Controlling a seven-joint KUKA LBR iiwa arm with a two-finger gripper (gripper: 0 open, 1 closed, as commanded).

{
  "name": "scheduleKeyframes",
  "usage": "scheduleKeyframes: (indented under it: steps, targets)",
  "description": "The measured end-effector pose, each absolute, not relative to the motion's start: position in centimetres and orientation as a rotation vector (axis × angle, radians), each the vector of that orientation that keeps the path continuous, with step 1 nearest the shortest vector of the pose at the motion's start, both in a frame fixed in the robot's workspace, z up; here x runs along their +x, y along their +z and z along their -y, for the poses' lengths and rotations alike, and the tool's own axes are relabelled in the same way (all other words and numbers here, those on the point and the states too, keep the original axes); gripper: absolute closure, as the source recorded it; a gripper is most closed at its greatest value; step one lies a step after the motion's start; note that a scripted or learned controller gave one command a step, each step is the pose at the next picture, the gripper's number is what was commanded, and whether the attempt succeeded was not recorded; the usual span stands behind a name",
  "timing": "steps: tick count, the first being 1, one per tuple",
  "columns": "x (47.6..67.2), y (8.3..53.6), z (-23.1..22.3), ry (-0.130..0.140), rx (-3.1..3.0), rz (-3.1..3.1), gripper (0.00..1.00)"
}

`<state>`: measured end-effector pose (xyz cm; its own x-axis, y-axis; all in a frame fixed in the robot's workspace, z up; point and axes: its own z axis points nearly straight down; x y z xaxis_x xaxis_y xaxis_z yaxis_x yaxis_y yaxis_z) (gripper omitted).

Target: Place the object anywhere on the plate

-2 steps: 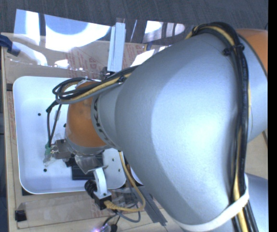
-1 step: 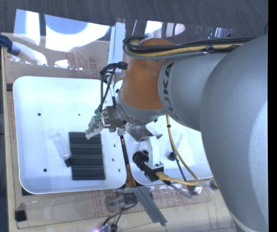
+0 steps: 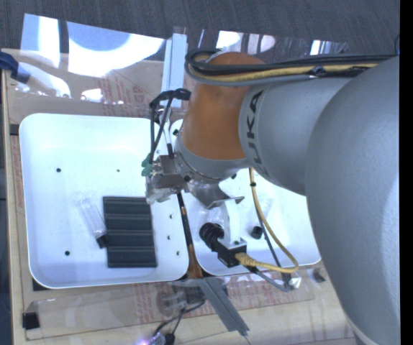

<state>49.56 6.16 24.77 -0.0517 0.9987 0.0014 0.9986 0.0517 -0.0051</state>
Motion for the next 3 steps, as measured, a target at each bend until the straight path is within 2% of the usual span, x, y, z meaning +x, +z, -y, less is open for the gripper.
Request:
scheduleKeyframes:
  steps: [1,2,3]
  targets:
    - [49.8,25.6,-13.4,0.005,-2.472,1.934,1.00]
    - [48.6,19.0,-21.9,0.012,-2.376,2.050,1.00]
    - [52.3,19.7,-15.2,0.007,-2.543,1.840,1.00]
